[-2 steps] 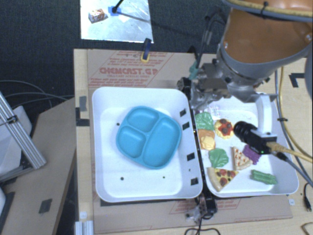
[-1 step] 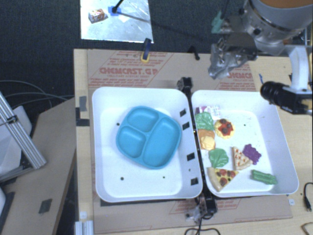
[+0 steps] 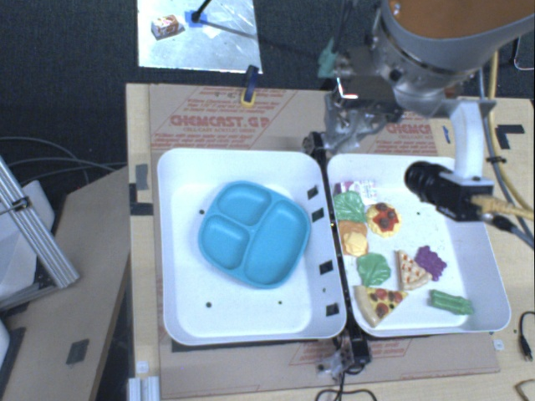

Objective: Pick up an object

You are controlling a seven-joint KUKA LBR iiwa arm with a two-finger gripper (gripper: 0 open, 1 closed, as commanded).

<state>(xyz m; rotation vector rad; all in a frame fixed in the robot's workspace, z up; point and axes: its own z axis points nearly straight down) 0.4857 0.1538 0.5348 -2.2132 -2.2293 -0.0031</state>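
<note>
— Where was the arm [image 3: 456, 23]?
— Up over the far edge of the right bin [image 3: 493, 295], end effector [image 3: 351, 124] hanging near the divider; I couldn't tell how it stood.
— And the toy food [image 3: 384, 261]?
— Lying in that bin; a blue tray [image 3: 253, 232] sat in the left bin [image 3: 180, 307].

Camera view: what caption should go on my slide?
Robot arm above two white bins: blue plate in the left bin, toy food in the right bin.
</note>
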